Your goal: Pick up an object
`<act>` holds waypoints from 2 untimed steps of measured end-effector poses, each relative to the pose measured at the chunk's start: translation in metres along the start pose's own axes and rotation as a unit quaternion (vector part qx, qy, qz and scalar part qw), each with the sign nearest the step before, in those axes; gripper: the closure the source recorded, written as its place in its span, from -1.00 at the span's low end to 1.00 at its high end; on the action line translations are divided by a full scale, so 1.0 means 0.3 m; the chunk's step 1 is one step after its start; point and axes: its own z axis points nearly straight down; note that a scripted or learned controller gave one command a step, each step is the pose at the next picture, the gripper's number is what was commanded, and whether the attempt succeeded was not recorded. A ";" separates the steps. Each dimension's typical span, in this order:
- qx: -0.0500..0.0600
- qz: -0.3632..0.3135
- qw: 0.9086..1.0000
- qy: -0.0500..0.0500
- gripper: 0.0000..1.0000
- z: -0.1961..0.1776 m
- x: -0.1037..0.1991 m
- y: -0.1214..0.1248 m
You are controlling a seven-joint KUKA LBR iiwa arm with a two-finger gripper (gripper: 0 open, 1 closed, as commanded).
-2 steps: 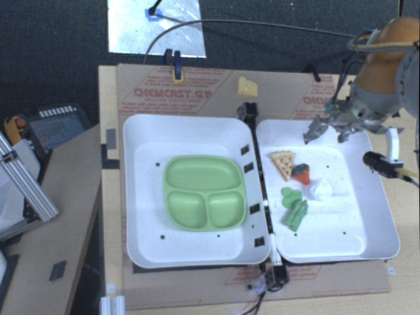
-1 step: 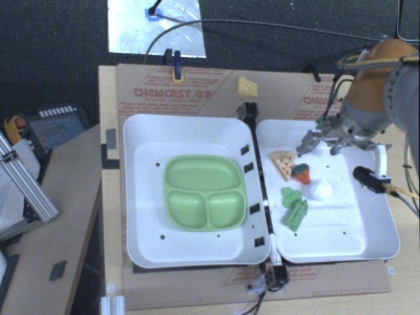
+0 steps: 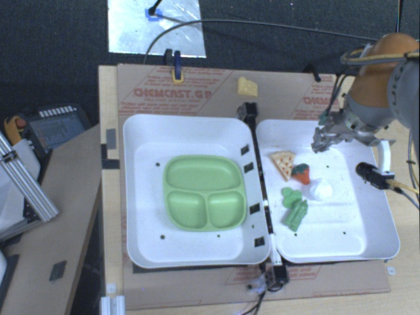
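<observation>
1. Orange-and-green toy vegetable (image 3: 300, 172) is lying near the middle of the right bin (image 3: 374, 238), touching the pizza-slice toy (image 3: 283, 163) on one side and just beside the white piece (image 3: 321, 190) on the other; two green pieces (image 3: 293, 207) are lying close below.
2. A mis-grasp is judged likely: the items are crowded, so a neighbour could be nudged or caught with the target.
3. A slip is also judged possible, since the pieces are small and rounded.
4. The gripper (image 3: 319, 143) is seen above the bin's upper part, apart from the cluster. Nothing is seen held; whether the jaws are apart or together cannot be told.
</observation>
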 end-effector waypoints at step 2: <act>-0.001 0.000 1.000 0.000 1.00 -0.315 -0.029 0.018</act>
